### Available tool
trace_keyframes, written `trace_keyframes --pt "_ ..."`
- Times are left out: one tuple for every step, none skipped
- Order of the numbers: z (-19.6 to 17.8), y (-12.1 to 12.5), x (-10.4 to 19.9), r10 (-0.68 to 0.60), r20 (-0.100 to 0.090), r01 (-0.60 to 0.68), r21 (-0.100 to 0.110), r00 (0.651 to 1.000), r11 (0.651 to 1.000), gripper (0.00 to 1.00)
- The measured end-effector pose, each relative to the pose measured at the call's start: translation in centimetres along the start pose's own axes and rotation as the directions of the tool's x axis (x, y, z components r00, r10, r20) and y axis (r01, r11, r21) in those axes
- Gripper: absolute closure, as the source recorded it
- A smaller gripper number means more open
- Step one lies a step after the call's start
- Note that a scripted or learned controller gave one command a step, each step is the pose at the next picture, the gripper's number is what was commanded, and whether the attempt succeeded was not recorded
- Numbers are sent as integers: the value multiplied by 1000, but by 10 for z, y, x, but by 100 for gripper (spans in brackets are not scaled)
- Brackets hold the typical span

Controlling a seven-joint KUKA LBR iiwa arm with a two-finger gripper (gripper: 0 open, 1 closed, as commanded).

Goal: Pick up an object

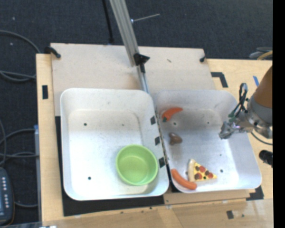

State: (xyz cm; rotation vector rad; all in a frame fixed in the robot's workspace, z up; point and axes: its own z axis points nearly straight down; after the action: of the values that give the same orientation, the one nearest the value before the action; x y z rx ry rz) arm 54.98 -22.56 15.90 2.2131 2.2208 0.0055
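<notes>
The pizza slice (201, 173) lies in the right bin (242, 160) beside a sausage (183, 179), while the pincer (226, 131), whose opening I cannot tell, hovers above.

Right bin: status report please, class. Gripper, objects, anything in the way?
Gripper over right bin's right side, holding nothing. Carrot, brown lump, pizza slice, sausage lie untouched. Path clear.

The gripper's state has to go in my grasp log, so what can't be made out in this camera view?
- Gripper: small and blurred over the right bin; whether its fingers are open or shut cannot be told.
- Arm: cut off at the right side, only the wrist end showing.
- Brown object: too small to identify.
- Green bowl: its far inner wall is hidden by its own rim.
</notes>
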Motion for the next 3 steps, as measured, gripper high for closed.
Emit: trace_keyframes --pt "-62 -1 5 -1 1 1 -2 1000 1000 100" --pt "-80 0 4 -2 -1 2 3 1000 1000 100" --pt "-71 12 58 -4 -2 4 5 1000 1000 100"
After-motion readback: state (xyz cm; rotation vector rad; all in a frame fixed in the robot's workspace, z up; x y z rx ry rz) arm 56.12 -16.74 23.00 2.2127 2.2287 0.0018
